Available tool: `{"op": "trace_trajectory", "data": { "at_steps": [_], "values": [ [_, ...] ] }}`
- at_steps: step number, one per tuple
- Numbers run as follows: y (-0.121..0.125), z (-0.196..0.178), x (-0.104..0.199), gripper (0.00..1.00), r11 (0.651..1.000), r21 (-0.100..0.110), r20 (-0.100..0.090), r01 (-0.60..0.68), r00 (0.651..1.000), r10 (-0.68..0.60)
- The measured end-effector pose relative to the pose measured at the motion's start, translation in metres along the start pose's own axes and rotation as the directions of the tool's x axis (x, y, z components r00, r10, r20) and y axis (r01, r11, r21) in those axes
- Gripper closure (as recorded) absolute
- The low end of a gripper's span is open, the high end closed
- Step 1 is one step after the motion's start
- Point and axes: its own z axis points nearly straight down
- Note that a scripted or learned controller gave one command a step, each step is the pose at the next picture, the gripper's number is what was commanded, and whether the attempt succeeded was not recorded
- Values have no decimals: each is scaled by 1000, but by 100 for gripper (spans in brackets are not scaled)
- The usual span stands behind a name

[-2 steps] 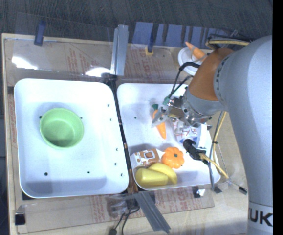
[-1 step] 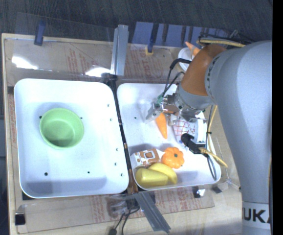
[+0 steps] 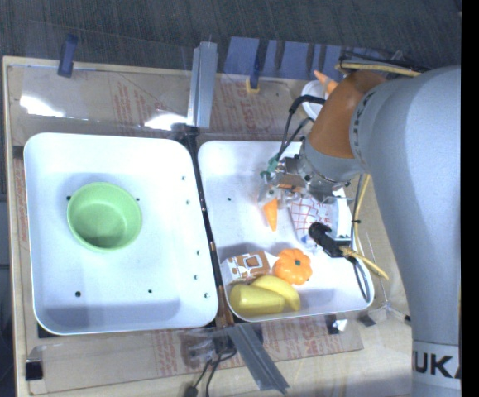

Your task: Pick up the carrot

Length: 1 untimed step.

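The carrot point(image 3: 270, 213) lies in the right bin point(image 3: 231, 172), just below the gripper point(image 3: 279, 180), at its six o'clock; the arm point(image 3: 404, 180) hides the wrist, so I cannot tell how the jaws stand

From my remote feed I see a pale wooden desk point(image 3: 24, 89) printed with faint red lettering, set on a dark grey carpeted floor point(image 3: 140, 15) that fills the view beyond its far and left edges. A clear plastic sheet point(image 3: 107, 98) lies across the desk's far left part and throws back bright glare from overhead light, while a metal bracket point(image 3: 203, 81) stands at the middle of the far edge. Blue clamps point(image 3: 67, 55) grip the far edge near the left corner and further right.
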Motion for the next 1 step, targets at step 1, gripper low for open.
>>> {"op": "trace_trajectory", "data": {
  "at_steps": [1],
  "values": [
    [20, -121, 71, 100, 999, -2, 1, -43, 999, 43]
  ]
}}
